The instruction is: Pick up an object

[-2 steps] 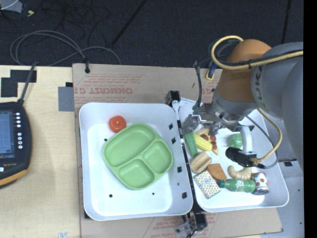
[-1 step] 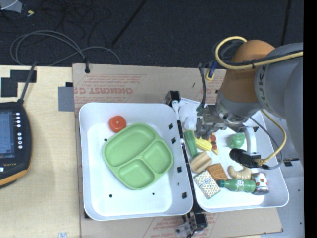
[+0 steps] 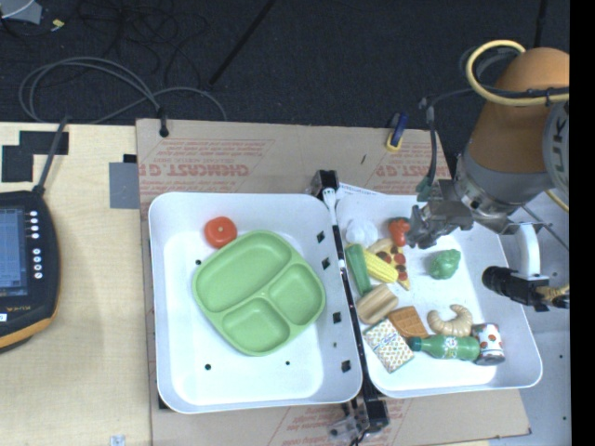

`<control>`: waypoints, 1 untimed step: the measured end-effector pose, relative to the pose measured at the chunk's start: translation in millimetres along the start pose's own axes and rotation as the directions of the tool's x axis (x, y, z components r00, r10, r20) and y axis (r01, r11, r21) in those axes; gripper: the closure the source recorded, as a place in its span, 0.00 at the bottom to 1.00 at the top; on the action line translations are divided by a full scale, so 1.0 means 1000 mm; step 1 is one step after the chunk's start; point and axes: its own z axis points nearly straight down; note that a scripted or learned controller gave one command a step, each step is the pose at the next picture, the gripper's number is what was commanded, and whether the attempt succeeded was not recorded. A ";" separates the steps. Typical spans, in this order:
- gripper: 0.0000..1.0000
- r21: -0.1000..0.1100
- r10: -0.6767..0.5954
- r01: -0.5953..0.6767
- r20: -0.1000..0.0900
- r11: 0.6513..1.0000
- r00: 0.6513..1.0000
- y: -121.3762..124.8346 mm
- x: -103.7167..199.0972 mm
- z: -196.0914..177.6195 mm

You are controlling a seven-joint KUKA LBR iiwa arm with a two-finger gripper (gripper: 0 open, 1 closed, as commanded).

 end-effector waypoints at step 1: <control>1.00 0.019 -0.002 0.002 -0.005 1.000 1.000 -0.065 0.024 0.082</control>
